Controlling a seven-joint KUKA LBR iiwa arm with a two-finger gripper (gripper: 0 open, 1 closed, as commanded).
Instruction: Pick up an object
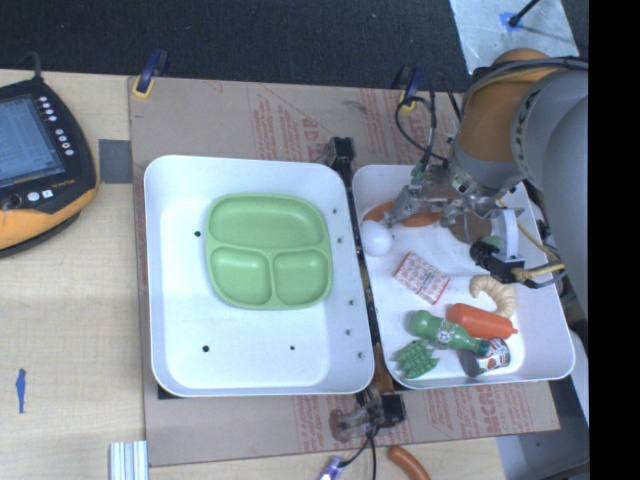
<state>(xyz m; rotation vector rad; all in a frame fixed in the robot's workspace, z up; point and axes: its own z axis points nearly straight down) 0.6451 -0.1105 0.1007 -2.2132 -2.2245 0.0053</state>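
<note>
While the grey arm with its orange band (500, 108) reaches in over the right-hand shallow white bin (552, 368), its fingers (412, 211) sit low at that bin's far left corner, just above a flat orange piece (418, 221) and beside a small white ball (377, 238) — whether they are spread or closed on anything cannot be told. Largest on the bench (70, 318) is the left white bin (180, 358), bearing a pale green three-compartment plastic plate (268, 248). Candidate objects, in descending size: an orange toy carrot (480, 320), probably light, stiff and smooth, best pinched across its middle; a green toy vegetable (440, 330); a red-patterned flat packet (422, 276) — thin, likely hard to get under.
</note>
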